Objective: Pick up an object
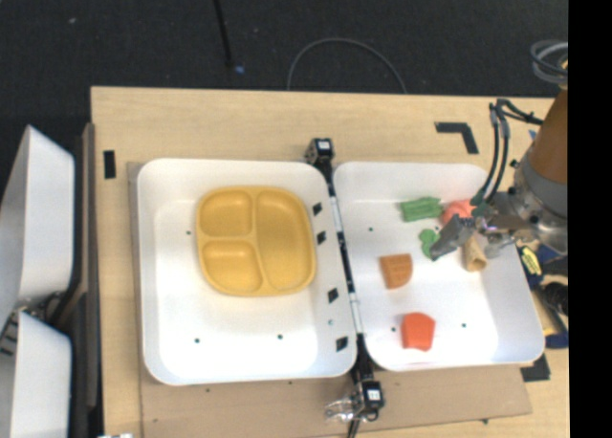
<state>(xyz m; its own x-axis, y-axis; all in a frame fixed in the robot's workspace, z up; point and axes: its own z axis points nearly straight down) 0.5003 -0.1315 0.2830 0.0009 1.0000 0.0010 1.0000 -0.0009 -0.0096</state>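
Nearest you in the right bin (497,350) lies a red block (417,330), low in the bin and clear of its neighbours. Beyond it sits an orange block (396,270), near the bin's middle. Further on you find a green piece (420,208), its long axis running roughly left to right, with a smaller green bit (427,236) just below it and a pink piece (458,208) close at its right end. The gripper (449,241) hangs over this far cluster, reaching in from the right edge, its dark fingers pointing leftward; you cannot tell from this view how wide it stands, and nothing is seen held in it. The relation that matters: the small green bit and the pink piece lie closest to the fingertips, the orange block down and to the left, the red block further down still. The left bin (163,331) carries a yellow tray (256,240), well apart from the arm.
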